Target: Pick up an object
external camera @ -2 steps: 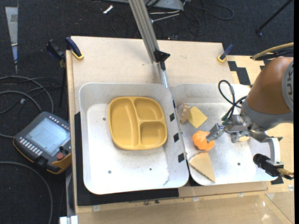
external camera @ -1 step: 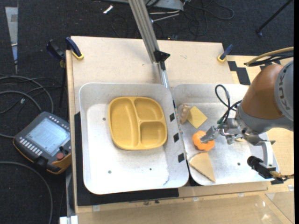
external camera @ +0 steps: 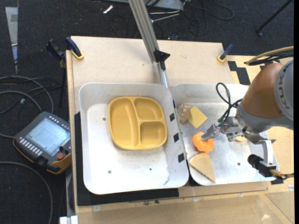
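Observation:
In the right bin lies an orange round object. My gripper reaches in from the right, and its tip sits just above and against the orange object's upper right side. A yellow wedge lies a little farther back, with a small tan piece beside it. A beige triangular slice rests in front of the orange object. Nothing is visibly lifted off the bin floor.
The left bin holds a yellow divided plate. A metal pole slants over the bench from the back to the seam between the bins. A teach pendant lies on the floor at left.

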You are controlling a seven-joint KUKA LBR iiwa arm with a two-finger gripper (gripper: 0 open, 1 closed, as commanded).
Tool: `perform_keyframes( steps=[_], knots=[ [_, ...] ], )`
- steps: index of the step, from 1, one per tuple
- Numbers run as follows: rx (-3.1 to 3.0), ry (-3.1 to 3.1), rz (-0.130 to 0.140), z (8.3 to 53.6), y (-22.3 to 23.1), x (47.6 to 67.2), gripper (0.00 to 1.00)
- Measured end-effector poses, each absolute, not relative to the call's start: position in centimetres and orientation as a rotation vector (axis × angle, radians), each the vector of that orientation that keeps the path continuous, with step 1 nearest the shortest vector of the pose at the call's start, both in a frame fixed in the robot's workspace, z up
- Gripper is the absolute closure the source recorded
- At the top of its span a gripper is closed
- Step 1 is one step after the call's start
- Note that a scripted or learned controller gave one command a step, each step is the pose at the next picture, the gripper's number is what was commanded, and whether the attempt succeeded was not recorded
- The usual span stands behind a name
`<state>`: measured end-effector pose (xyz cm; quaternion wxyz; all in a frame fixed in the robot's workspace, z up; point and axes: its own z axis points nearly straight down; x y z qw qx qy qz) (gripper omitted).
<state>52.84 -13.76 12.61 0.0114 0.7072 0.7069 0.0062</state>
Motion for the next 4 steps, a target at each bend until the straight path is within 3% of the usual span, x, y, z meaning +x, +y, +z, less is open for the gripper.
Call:
perform_keyframes(
  steps=[1,2,3,4],
  knots=[
    [2.211,2.207,0.014,13.3,-13.8,52.7,1.0],
    [2.216,2.22,0.004,18.8,-14.3,51.9,1.0],
    [2.216,2.222,0.002,20.9,-14.3,52.1,1.0],
    [2.211,2.23,0.005,22.3,-8.5,53.0,1.0]
  ],
)
